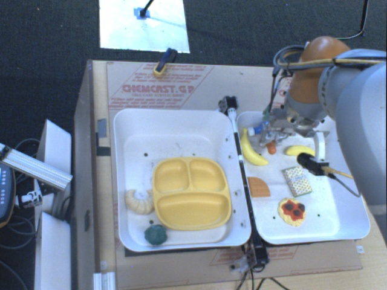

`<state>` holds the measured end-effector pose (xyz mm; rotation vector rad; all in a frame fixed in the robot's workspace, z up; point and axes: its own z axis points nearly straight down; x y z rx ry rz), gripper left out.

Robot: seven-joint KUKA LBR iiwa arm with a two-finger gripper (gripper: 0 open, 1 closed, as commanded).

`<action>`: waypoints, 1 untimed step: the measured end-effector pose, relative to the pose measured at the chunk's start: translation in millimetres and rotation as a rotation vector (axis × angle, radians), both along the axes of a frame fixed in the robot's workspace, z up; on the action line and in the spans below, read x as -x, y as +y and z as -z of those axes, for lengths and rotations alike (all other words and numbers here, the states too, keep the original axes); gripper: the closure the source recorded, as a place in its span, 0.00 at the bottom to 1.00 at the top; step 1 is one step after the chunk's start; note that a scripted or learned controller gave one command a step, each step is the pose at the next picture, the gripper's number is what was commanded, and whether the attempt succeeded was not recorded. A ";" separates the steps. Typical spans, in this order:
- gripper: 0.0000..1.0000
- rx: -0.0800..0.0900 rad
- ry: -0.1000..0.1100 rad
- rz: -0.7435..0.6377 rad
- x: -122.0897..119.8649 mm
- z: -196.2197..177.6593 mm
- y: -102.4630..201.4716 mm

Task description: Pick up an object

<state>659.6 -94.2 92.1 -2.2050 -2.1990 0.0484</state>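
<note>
We think this is a robot lab. We see a big grey arm over two white bins of toy food, loose wires at the left, and dark carpet.

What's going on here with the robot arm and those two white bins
A grey robot arm reaches in from the right, its gripper down in the far end of the right bin, close to a banana and a small red piece. Whether it grips anything can't be told. That bin also holds a second banana, a patterned packet and a pizza toy. The left bin holds a yellow divided plate.
</note>
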 end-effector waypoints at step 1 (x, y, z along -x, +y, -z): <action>1.00 -0.003 -0.047 -0.008 22.4 -115.3 50.8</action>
